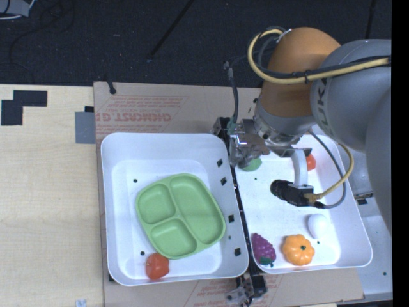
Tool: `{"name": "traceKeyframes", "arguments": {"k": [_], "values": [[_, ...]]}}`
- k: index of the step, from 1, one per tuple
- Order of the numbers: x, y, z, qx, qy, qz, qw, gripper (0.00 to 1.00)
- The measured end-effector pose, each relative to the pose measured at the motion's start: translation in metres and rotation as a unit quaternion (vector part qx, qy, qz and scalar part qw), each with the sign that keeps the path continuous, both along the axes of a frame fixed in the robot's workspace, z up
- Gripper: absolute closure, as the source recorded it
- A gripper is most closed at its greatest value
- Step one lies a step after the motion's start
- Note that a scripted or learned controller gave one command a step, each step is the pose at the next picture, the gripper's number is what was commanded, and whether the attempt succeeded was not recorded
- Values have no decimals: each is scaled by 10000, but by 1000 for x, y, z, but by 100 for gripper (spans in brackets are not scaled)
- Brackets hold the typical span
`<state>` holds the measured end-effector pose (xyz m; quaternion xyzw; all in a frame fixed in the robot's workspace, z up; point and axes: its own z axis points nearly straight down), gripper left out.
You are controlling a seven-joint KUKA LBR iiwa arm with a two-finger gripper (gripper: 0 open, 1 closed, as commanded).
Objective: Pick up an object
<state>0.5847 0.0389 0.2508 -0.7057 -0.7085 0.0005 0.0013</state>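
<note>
Here, the end effector (246, 151) hangs low over a small green thing (251, 165) in the right bin (348, 261); its grip can't be seen. Purple grapes (262, 248), an orange pumpkin (298, 249) and a white egg (316, 224) lie well apart from that green thing.

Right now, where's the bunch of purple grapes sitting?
In the camera view, the purple grapes lie in the right bin, at its near left corner, just left of the small orange pumpkin.
</note>
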Motion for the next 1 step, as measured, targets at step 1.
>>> {"name": "traceKeyframes", "arguments": {"k": [1], "values": [[8,61,-12,1,6,3,10000,100]]}}
